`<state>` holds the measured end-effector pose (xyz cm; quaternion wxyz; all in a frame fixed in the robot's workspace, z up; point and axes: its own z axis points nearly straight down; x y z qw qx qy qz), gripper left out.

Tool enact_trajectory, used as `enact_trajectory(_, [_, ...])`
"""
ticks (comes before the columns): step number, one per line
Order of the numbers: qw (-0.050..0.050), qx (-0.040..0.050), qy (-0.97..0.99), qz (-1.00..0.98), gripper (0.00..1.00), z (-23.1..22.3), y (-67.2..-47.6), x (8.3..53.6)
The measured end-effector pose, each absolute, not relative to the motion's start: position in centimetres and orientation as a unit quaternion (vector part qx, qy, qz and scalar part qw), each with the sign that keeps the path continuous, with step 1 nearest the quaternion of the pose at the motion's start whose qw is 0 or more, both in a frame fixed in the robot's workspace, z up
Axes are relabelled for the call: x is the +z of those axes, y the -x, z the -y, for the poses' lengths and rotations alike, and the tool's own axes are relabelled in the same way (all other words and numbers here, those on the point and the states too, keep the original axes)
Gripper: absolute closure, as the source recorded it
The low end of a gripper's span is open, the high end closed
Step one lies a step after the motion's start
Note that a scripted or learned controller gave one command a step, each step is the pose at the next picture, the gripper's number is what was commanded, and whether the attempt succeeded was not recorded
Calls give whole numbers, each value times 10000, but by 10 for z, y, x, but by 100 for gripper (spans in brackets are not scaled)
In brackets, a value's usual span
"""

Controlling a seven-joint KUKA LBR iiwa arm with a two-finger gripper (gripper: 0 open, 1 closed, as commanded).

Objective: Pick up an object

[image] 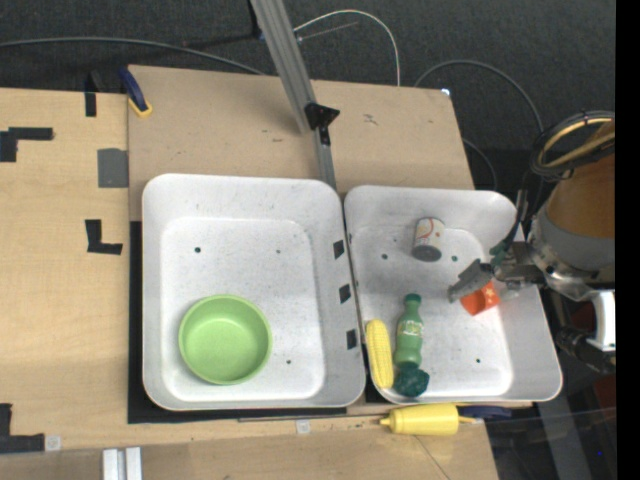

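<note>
Gripper (478, 283) at right bin's (520, 368) right edge, touching orange block (481, 301); finger state: cannot tell. Advice: centre over block, descend straight, close only once straddled.

Pretty even overhead light, soft shadows under stuff, white bins (245, 193) a bit washed out, slightly grainy overall.

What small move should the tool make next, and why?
Probably descend a little over the small orange block. The tool sits right beside it, by the right wall of the right white bin, and the nearest other item, the green plastic bottle, lies apart.
</note>
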<state>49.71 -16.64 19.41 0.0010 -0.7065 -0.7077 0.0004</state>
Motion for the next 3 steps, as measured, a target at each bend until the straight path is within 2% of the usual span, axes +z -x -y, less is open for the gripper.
enact_trajectory(1, [10,4,7065,7077,0,166,-497,194])
enact_trajectory(2, [36,23,7071,7071,0,168,-487,134])
enact_trajectory(3, [0,4,7069,7073,0,168,-487,89])
